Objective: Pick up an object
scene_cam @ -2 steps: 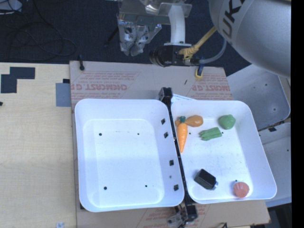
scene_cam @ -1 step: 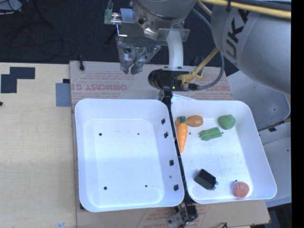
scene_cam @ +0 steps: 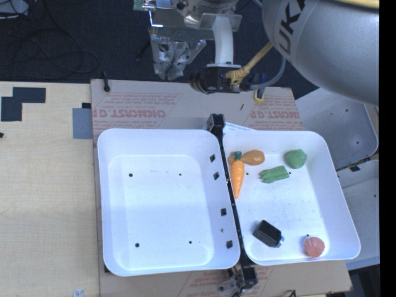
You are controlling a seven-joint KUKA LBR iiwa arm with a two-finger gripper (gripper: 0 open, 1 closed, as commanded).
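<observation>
My gripper hangs high above the back edge of the bench, behind the left bin, with its fingertips close together and nothing between them. The right bin holds an orange carrot against the divider, an orange-brown piece beside it, a green pod, a round green piece, a black block and a pink-red round piece. All of them lie well below and to the right of the gripper.
The left bin sits beside the right one, joined by a black divider. Both rest on a cardboard sheet. The arm's big grey body fills the upper right. Cables lie on the dark floor behind.
</observation>
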